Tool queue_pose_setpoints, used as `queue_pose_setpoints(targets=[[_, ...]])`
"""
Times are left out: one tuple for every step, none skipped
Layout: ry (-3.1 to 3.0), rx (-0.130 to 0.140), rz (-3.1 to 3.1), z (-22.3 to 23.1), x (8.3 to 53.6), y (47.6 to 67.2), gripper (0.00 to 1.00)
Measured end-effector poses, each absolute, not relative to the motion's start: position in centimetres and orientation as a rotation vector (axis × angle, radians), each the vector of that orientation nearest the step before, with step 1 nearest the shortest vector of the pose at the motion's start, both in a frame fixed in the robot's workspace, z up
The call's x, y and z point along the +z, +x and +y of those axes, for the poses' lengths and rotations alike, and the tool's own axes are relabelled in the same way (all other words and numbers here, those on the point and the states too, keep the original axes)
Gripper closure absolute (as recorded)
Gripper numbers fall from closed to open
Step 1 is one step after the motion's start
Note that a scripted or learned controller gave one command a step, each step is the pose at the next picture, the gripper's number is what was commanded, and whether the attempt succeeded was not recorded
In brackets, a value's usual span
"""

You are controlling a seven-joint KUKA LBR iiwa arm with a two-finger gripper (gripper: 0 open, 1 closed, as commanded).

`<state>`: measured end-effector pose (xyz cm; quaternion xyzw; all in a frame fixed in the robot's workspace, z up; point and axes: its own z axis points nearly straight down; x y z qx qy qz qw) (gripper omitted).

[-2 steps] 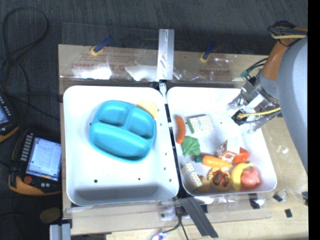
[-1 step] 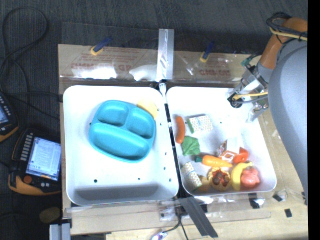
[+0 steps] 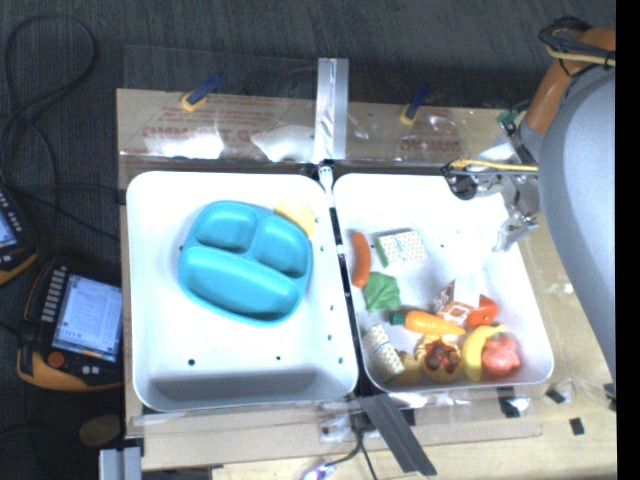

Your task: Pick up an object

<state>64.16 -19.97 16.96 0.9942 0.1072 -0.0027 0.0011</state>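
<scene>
Arm is reaching in from the right. Gripper is hanging over the far right corner of the right bin. Open or closed: can't tell from here, the tool is too small and cluttered to read. Nothing is showing in its grasp.

All the likely picks are sitting in that same bin, none of them under the tool. They are lying to its left and toward the near edge, with bare white floor between.

- Box: patterned, left of the gripper, about level with it, standing apart from the rest.
- Sausage: orange, against the bin's left wall, long axis running far-to-near.
- Green piece: just nearer than the sausage.
- Carrot: long axis running left-right, tip pointing toward the green piece.
- Banana and red fruit: touching, in the near right corner, most directly below the gripper in the view.

Left bin is holding a blue tray, well apart from the tool.

My read: the move is hinging on a shift toward the near edge. The box looks the cleanest target; the near pile is crowded and a grasp there risks catching two things.
</scene>
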Motion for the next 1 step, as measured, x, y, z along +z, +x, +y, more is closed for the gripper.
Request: queue_pose_setpoints(targets=[[3.132,0.013,0.393,-21.35,8.93,56.56,0.0]])
